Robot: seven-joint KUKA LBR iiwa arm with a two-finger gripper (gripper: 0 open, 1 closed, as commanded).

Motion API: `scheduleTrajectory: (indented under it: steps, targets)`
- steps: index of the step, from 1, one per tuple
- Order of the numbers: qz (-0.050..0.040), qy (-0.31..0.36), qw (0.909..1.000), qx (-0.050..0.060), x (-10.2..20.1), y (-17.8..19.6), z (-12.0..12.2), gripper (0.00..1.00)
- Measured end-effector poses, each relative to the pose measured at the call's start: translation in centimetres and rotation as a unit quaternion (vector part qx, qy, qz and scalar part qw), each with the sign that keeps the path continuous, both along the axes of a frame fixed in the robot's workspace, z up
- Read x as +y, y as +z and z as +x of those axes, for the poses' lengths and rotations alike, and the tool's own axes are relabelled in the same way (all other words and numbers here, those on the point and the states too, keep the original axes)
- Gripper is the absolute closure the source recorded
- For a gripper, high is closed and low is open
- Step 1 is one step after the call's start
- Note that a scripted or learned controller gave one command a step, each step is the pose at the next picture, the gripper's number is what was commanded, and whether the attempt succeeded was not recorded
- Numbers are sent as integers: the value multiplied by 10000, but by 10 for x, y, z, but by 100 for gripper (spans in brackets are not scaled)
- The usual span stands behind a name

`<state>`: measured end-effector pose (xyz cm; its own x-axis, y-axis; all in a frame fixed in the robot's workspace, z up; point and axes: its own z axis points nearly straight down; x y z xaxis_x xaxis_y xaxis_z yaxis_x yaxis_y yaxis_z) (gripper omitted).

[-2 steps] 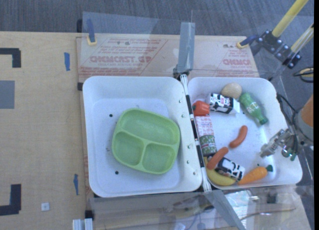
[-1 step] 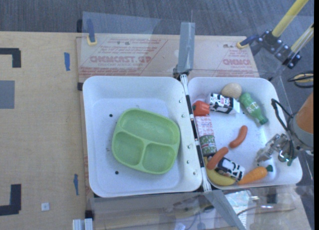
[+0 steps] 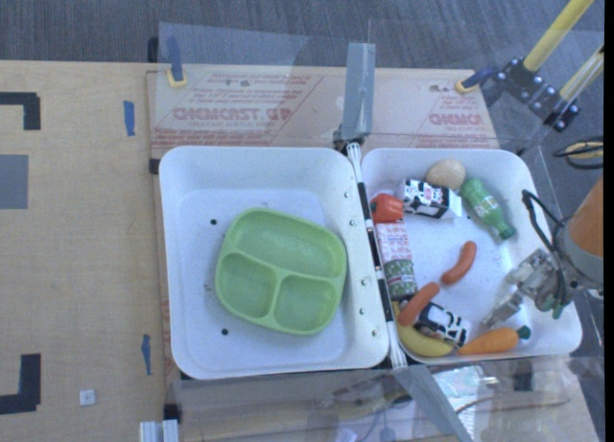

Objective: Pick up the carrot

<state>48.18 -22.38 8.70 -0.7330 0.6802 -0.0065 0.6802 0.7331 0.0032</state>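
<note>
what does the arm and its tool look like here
The arm enters from the right edge, showing an orange band over grey. Its tool is pale metallic grey, slim and bony, with thin dark cables looping beside it and a small green spot near the wrist.

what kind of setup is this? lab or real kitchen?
Most likely a robotics lab pick-and-place bench, not a kitchen. Two white bins, the left bin and the right bin, sit on a plywood bench marked with tape. The food, like the carrot, looks like toys, and a gripper hangs above.
</note>
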Motion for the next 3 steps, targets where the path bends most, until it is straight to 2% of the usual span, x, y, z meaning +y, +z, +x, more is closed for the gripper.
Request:
scheduleTrajectory:
  steps: [1, 2, 3]
  targets:
    - [-9, -15, 10000, -36, -1, 12, 2, 100]
    - [-8, -16, 10000, -35, -1, 12, 2, 0]
    - [-46, 2008, 9796, -104, 3, 5, 8, 0]
